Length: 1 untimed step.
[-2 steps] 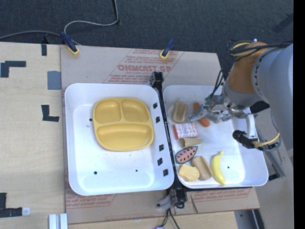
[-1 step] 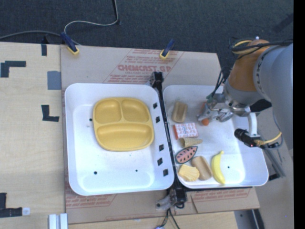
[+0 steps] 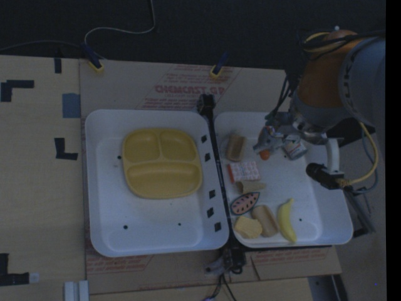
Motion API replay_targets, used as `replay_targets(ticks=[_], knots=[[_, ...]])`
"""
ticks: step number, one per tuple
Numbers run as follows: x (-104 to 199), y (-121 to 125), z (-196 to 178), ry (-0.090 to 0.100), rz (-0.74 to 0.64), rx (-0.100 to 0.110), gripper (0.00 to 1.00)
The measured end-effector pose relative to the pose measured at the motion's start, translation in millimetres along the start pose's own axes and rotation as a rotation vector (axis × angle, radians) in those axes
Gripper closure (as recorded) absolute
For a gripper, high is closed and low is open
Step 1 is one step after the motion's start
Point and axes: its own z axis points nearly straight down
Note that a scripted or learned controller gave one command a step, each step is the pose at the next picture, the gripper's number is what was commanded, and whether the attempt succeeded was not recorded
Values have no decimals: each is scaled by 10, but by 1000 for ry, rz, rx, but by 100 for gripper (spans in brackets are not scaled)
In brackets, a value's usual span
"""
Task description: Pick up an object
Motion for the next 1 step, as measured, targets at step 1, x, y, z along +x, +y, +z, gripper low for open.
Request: replay_targets(ticks=[1], knots=[[517, -250, -59, 0, -1, 1, 100]])
